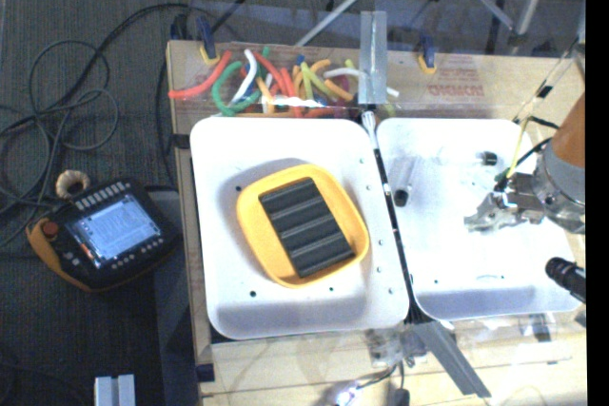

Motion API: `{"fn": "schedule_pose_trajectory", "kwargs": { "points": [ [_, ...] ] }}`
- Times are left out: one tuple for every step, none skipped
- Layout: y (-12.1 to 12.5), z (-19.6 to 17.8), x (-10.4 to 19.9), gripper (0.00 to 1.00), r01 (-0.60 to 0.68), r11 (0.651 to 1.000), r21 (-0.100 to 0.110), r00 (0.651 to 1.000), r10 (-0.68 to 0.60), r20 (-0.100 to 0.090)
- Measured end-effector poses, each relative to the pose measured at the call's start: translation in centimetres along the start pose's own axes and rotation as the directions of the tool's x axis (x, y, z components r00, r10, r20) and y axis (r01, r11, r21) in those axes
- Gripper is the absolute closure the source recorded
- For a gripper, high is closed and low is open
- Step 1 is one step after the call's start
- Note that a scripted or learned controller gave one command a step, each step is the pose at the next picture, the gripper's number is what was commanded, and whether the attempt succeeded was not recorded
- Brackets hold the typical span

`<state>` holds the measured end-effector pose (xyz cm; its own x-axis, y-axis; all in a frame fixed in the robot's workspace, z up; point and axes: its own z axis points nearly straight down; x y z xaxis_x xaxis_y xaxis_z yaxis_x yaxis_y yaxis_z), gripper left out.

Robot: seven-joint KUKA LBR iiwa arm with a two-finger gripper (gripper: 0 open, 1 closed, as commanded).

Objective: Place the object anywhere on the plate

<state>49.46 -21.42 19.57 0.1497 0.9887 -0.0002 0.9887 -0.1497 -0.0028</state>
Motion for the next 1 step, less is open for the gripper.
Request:
{"fn": "schedule_pose_trajectory", "kwargs": {
  "points": [
    [0.00,0.00,0.00,0.00,0.000,1.000,0.000,1.000,0.000,0.000]
  ]
}}
